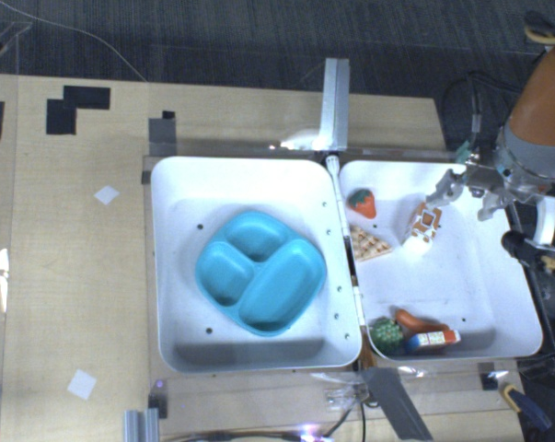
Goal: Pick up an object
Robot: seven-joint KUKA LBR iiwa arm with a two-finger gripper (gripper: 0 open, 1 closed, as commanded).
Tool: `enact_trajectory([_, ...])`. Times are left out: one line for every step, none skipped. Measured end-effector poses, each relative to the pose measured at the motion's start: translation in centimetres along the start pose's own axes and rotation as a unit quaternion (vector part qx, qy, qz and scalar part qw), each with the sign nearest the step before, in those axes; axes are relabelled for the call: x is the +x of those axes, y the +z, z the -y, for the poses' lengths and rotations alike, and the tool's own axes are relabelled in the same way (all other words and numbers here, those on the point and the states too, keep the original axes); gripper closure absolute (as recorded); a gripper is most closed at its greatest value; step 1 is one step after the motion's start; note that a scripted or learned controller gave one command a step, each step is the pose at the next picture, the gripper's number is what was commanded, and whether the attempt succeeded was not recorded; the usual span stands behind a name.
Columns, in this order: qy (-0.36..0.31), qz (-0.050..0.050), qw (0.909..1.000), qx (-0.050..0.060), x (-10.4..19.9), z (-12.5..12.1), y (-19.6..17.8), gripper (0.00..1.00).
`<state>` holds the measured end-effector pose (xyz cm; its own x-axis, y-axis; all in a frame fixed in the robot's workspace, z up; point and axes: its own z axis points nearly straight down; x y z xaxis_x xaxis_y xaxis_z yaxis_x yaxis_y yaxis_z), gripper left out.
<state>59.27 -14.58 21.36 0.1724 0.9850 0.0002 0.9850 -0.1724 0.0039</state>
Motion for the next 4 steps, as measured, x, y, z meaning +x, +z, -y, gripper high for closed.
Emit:
enact_trajectory([-0.221,0.000,0.9752,0.000,-2.1,2.2,6.8,0.00])
enact_trajectory([-0.221,0.000,0.9753,-0.002,0.7,-3.9,12.7,0.00])
enact_trajectory([-0.222,0.002,0.9749,-0.008,0.8,-4.3,11.2,1.00])
enact_trajectory([-0.167,0.000,0.9859,-0.001,6.0,1.4,1.3,1.00])
